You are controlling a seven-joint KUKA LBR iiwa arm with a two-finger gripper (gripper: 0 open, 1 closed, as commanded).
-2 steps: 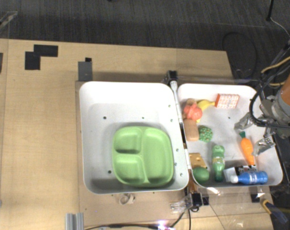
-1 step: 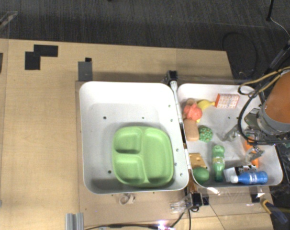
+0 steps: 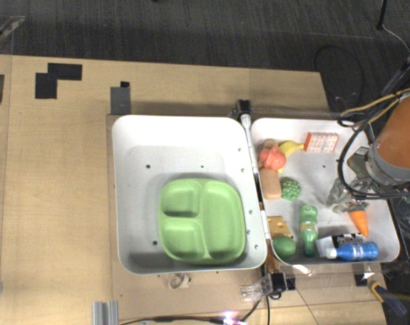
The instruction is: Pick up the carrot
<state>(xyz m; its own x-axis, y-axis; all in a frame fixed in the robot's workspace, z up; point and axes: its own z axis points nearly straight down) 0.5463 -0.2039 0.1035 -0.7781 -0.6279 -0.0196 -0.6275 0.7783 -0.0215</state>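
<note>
The small orange carrot (image 3: pixel 359 221) lies in the right white bin (image 3: pixel 394 246), just under the metal claw (image 3: pixel 345 198). I cannot tell its state. It should descend straight, centred over the carrot.

Grey arm (image 3: pixel 388 170), orange band, black and yellow cables

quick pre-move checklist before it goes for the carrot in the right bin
1. Carrot located: ok, lies in the right bin near its right wall.
2. Gripper near target: ok, it sits just up-left of the carrot.
3. Carrot between the fingers: not ok, it lies beside the gripper.
4. Finger opening: cannot tell, too small and cluttered.
5. Space around the carrot: not ok, the blue bottle lies close below it.
6. Cables away from the carrot: ok, they loop above the wrist.
</note>
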